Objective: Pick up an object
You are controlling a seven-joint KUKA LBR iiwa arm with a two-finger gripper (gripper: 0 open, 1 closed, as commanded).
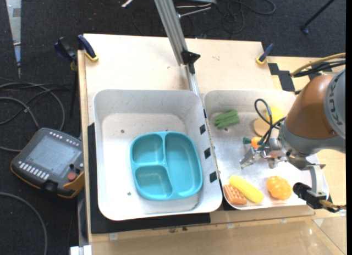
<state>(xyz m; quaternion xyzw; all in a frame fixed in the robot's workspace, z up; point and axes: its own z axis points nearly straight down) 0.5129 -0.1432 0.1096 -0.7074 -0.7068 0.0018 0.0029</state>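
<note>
My gripper (257, 161) hangs low over the middle of the right bin (220, 101), open, with its two silvery fingers spread and nothing between them. A yellow corn cob (246, 188) and a brown waffle piece (234, 194) lie just below it, near the bin's front wall. To their right rests an orange fruit-like toy (279, 187). A green leafy piece (226, 118) sits at the bin's back left. A tan round disc (262, 125) and a yellow object (274, 112) are partly hidden behind the arm's cable. A small orange bit (254, 143) shows right at the gripper's wrist.
The left bin (110, 138) holds a turquoise divided plate (165, 165). A slanted metal pole (170, 20) rises from the divider between the bins. The arm's grey and orange body (313, 119) covers the right bin's right side. A teach pendant (47, 160) lies off the bench at left.
</note>
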